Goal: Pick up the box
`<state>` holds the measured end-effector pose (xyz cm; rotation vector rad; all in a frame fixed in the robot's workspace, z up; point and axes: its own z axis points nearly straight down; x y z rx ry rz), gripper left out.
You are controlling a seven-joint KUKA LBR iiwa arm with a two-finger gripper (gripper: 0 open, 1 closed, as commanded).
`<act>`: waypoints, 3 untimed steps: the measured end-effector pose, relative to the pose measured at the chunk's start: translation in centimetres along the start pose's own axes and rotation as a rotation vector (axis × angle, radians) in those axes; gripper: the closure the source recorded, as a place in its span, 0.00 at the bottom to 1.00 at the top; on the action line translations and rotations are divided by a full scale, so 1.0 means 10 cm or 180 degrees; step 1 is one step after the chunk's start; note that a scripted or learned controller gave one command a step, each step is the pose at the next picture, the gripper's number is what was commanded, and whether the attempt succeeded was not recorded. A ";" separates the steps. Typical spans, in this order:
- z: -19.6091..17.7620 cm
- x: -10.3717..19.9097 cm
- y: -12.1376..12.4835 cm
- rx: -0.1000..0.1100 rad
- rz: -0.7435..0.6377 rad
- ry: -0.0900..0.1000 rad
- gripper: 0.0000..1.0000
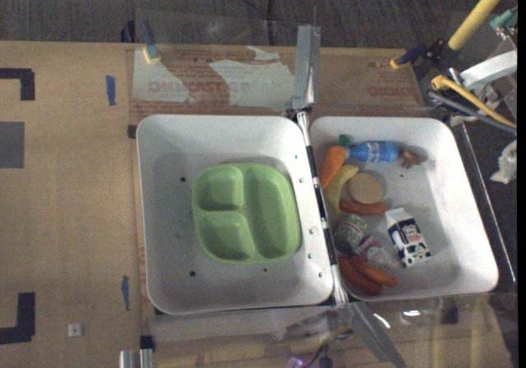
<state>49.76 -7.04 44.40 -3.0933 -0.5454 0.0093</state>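
Observation:
The box [408, 241] is a small white carton with black and red print. It lies on its side in the right white bin [448, 194], toward that bin's front middle. Bare bin floor lies to its right and behind it. Just to its left sit a green-labelled can [351, 232] and a small wrapped packet [380, 255].
The right bin also holds a carrot [333, 164], a blue bottle [374, 151], a banana [341, 184], a round tan disc [366, 188], a red sausage [363, 208] and two hot dogs [368, 273]. A green divided plate [245, 212] lies in the left bin [164, 186]. Yellow cables [464, 99] hang at the upper right.

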 end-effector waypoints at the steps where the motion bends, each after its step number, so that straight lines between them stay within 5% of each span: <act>1: -0.10 0.01 0.00 -0.0002 -0.0004 -0.0001 1.00; 2: -0.10 0.01 0.00 -0.0002 -0.0004 -0.0002 0.00; 3: -0.20 0.01 0.01 -0.0002 -0.0003 -0.0003 1.00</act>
